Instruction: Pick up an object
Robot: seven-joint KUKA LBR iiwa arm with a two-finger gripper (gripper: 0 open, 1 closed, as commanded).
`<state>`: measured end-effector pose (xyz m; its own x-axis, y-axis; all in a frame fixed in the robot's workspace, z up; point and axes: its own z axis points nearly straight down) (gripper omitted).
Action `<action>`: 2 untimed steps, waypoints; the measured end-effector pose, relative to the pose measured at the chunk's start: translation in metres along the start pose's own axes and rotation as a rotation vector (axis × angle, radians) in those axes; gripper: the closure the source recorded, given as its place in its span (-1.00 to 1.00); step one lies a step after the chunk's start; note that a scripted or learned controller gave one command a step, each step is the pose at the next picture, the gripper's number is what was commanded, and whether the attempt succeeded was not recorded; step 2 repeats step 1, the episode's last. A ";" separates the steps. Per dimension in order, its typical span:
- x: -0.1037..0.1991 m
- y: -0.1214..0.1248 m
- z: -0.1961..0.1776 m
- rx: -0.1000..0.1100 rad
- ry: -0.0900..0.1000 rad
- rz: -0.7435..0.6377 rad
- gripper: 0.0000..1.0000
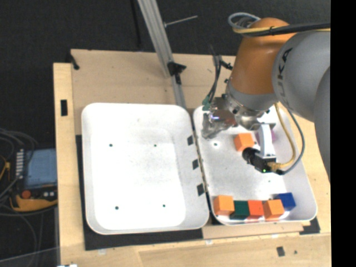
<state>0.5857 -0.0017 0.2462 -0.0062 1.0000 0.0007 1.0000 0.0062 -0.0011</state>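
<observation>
Hand: the gripper [211, 128] hangs low at the far left corner of the right bin [303, 191], close to the wall shared with the left bin [139, 166]; the wrist covers it from above, so I cannot tell whether it is spread or pressed together, and nothing is visibly pinched.

Nearest thing: a lone orange block [243, 142] lies just to the right of the hand and a little nearer the camera, beside the black fitting [255, 159] on the wrist.

Other things: a row of blocks [253, 207] sits well below the hand along the near wall, two orange, one green, one red-orange and a blue one at the right end, all touching or nearly so.

Risk, miss: the hand seems off to the side of the lone block, so closing here likely catches only air.

Risk, wall: so near the corner, a descent could strike the bin's rim or floor.

Risk, nudge: the bulky wrist and its cable [295, 143] could push the lone block away.

Risk, row: packed blocks leave little gap, so a grab there may jam or lift two.
</observation>
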 end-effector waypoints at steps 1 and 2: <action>0.055 -0.003 -0.007 -0.004 0.002 -0.003 1.00; 0.055 -0.003 -0.007 -0.004 0.002 -0.003 1.00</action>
